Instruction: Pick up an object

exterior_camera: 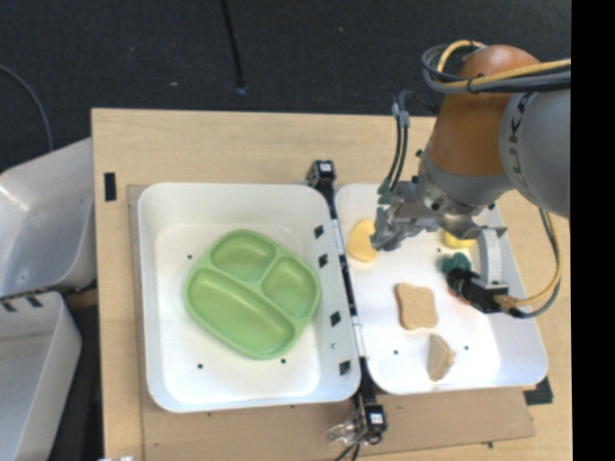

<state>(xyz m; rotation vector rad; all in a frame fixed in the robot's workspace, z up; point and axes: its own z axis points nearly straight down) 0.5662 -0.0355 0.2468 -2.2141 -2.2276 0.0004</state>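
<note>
My hand [382, 238] hangs over the right bin [509, 353], just right of the yellow piece [361, 242] at the divider; its opening I cannot tell. It possibly touches the piece.

on the surface [115, 142] the left bin [154, 373] holds a divided plate [252, 294]; the right bin [519, 353] holds a bread slice [417, 306], with a smaller piece [440, 357] in front of it.

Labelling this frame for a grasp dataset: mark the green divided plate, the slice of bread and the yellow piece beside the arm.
green divided plate [252, 294]: camera view, its central ridge.
slice of bread [416, 306]: camera view, top face.
yellow piece [361, 243]: camera view, visible top.
</note>
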